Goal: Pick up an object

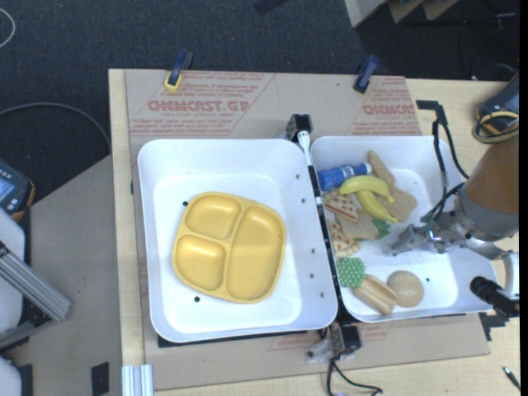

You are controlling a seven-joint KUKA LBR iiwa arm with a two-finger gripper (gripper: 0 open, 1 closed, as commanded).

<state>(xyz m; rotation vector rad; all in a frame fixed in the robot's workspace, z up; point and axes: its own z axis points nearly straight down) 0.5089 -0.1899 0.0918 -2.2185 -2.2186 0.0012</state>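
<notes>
The right bin holds toy food. A yellow banana lies on tan bread slices, with a blue bottle to their left. Crackers and a waffle piece sit by the bin's left wall. Along the front lie a green dotted piece, a hot dog bun and a round tan cookie. My gripper hangs low over the white floor at the bin's middle right, just above the cookie and right of a small green piece. Nothing is visibly held.
The left bin holds a yellow divided plate. The arm's orange band and grey wrist cover the right bin's right side. Black cables run over its far right corner. Clamps hold the cardboard at the back.
</notes>
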